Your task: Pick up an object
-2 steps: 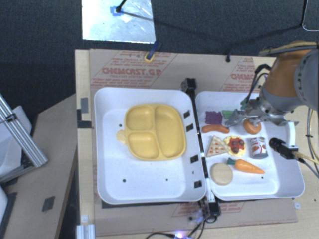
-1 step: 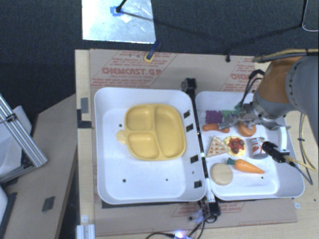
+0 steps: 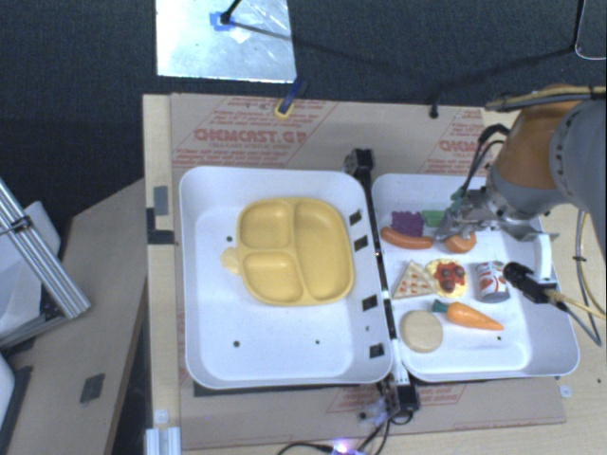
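A divided plate [image 3: 289, 252] lies in the left bin [image 3: 204, 282]; toy foods [image 3: 446, 278] fill the right bin [image 3: 541, 349].

Red "CHEMCAST GP" print repeated across bench board [image 3: 248, 133].

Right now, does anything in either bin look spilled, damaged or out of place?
Nothing stands out. The yellow divided plate lies flat in the left bin. The toy foods, including the carrot and hot dog, lie loose but inside the right bin.
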Controlling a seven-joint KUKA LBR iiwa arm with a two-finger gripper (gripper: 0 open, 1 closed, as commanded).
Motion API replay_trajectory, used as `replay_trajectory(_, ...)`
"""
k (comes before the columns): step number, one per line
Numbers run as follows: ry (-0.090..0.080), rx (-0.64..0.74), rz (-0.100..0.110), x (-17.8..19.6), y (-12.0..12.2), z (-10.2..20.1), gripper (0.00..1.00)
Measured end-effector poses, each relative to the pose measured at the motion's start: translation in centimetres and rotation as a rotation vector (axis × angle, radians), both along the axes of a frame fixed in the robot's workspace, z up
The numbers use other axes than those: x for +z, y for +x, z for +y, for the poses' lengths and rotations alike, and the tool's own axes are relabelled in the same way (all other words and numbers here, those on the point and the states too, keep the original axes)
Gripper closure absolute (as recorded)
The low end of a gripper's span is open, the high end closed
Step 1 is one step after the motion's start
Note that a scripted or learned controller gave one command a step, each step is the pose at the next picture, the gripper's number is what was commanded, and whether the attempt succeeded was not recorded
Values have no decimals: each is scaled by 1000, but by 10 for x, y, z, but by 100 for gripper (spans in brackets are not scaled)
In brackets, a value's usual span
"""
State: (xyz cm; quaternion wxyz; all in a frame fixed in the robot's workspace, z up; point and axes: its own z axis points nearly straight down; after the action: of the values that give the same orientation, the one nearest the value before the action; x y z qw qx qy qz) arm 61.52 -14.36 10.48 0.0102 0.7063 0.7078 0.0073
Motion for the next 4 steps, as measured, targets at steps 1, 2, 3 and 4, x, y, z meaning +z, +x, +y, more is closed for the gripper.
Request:
replay_trajectory(1, 3, 0, 19, 45, -2, -5, 100)
replay_trajectory(2, 2, 1, 16, 110, 0, -10, 100)
replay_trajectory(3, 4, 2, 21, 121, 1, -10, 100)
replay_trajectory(4, 5, 6, 24, 130, -14, 36, 100)
